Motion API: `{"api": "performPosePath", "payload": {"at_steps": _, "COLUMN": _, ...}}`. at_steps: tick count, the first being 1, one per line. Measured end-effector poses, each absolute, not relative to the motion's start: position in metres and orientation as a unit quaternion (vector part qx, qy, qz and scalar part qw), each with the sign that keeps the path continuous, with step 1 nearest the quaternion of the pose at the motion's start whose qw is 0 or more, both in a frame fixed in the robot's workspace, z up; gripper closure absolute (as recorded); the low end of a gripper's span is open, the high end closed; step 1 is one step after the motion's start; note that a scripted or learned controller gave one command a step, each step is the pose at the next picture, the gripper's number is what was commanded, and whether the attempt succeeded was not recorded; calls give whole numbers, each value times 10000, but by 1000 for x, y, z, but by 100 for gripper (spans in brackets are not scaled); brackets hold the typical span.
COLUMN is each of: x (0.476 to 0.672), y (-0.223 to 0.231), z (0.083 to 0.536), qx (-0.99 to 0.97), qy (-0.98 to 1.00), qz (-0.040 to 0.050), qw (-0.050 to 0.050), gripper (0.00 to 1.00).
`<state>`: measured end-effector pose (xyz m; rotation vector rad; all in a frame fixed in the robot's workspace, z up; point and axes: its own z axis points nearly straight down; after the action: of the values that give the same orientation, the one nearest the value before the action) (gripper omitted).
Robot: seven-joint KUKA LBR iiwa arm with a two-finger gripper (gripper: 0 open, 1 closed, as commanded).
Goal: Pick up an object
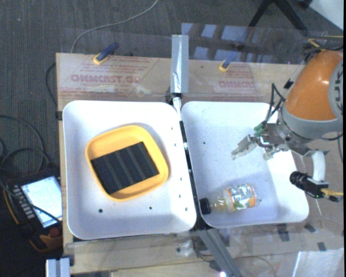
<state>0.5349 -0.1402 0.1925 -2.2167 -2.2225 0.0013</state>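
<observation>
A small plastic bottle (233,198) with a dark cap and an orange-green label lies on its side near the front edge of the right bin (219,126). My gripper (252,146) hangs over the middle right of that bin, above and behind the bottle and apart from it. It stands open with nothing between its fingers. A yellow dish (127,161) with a black ribbed block (124,166) in it sits in the middle of the left bin (81,212).
The arm's orange band (314,91) and grey wrist loom over the right bin's far right side. A raised divider (184,154) separates the two bins. Clamps (105,52) hold the board at the back. A tablet (37,196) lies on the floor at left.
</observation>
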Motion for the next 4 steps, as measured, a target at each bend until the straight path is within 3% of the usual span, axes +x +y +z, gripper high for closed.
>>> {"api": "performPosePath", "payload": {"at_steps": 1, "x": 489, "y": -129, "z": 92, "qx": -6212, "qy": -7836, "qz": -38, "qw": -70, "gripper": 0}}
{"api": "performPosePath", "payload": {"at_steps": 2, "x": 491, "y": -127, "z": 103, "qx": -6209, "qy": -7839, "qz": -57, "qw": -82, "gripper": 100}}
{"api": "performPosePath", "payload": {"at_steps": 3, "x": 483, "y": -148, "z": 99, "qx": -7158, "qy": -6983, "qz": 4, "qw": 13, "gripper": 100}}
{"api": "performPosePath", "payload": {"at_steps": 4, "x": 483, "y": -148, "z": 99, "qx": -7158, "qy": -6983, "qz": 3, "qw": 15, "gripper": 0}}
